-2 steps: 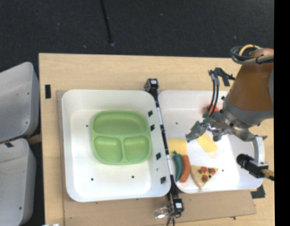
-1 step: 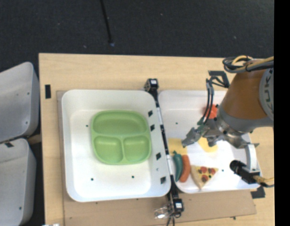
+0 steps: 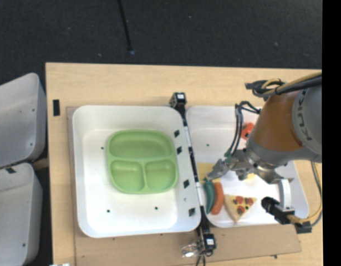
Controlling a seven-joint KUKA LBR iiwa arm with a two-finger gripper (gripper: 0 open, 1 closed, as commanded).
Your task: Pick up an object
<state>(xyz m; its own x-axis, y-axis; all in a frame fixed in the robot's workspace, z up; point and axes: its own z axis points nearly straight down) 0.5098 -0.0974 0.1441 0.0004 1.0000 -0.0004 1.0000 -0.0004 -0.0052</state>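
The arm (image 3: 281, 129) leans in over the right bin (image 3: 214, 126), and its gripper (image 3: 228, 168) hangs low above that bin's middle, just up and to the right of the toys lying along the front-left corner. Whether the pincer is spread or closed cannot be told from this angle, since the wrist and cables hide most of it, and nothing can be seen caught in it. The likeliest things to lift are a reddish sausage (image 3: 217, 197) lying beside a green vegetable (image 3: 208, 192), the two touching and pressed close to the divider between the bins, and a pizza slice (image 3: 238, 205) just to their right (a small orange piece (image 3: 247, 131) also peeks out behind the arm at the back). The left bin (image 3: 87, 148) holds a green divided plate (image 3: 142, 160), well apart from the action. To do this step well, the program would best choose one toy with free space on both sides; the pizza slice looks easier than the crowded pair by the wall. It should centre above it, turn the wrist across the narrow width, then descend straight and close gently.
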